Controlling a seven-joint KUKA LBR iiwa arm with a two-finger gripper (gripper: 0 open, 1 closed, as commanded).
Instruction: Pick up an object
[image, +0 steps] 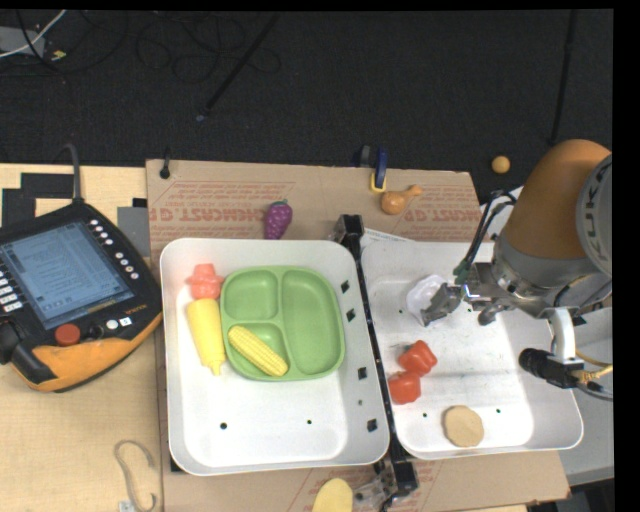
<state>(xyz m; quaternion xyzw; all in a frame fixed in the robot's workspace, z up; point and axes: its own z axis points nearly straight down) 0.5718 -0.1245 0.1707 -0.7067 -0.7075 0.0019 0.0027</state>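
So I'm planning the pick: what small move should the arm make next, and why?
Probably shift the tool toward the red pieces and lower it. It sits over the right bin near a crumpled clear wrapper, and those red pieces are the nearest solid objects.

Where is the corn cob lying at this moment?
The corn cob lies in the left bin, on the green divided plate, in its lower left compartment, just right of the yellow bottle.
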